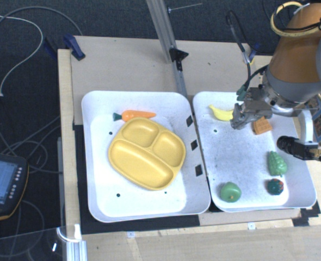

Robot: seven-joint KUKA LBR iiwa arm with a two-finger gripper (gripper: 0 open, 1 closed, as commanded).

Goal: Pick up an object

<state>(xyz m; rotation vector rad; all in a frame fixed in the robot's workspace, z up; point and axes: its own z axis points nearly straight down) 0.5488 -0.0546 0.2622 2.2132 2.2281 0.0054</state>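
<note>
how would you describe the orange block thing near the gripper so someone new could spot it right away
Look at the right-hand white bin, the one the arm reaches over. Near its upper right part, just right of the gripper, lies a small orange block. It is the one boxy, tan-orange piece there: the banana to its left is yellow and curved, and the other items lower down are green.

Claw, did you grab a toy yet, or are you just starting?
Not yet. The claw hangs low over the right bin, between the banana and the orange block, but no toy shows between its fingers. The green apple, grapes and strawberry lie in that bin; the carrot lies beside the yellow plate. Grabbing and lifting are left.
</note>
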